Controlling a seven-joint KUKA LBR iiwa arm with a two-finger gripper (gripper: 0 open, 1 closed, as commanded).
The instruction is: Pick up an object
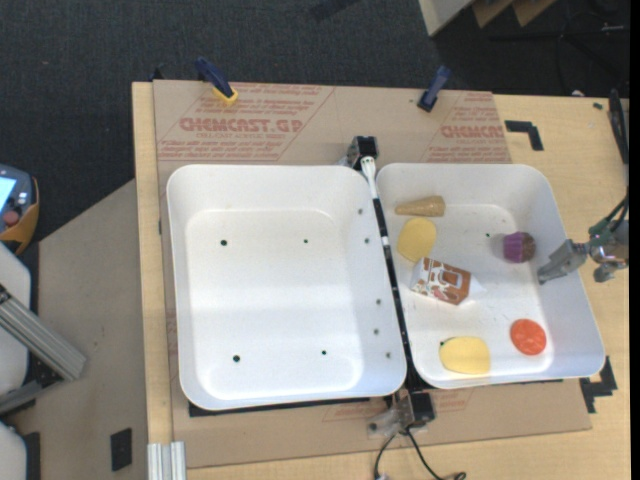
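Observation:
The right bin holds several small objects: a tan cone-shaped piece, a yellow round piece, a purple lump, a brown and white carton, a yellow oval and an orange-red ball. My gripper hangs over the right rim of that bin, just right of the purple lump and above the orange-red ball. Its fingers are spread open, with nothing between them. Most of the arm is cut off by the right edge of the view.
The left bin sits beside the right one, with a black divider strip between them. Both rest on a cardboard sheet held by blue clamps at the back.

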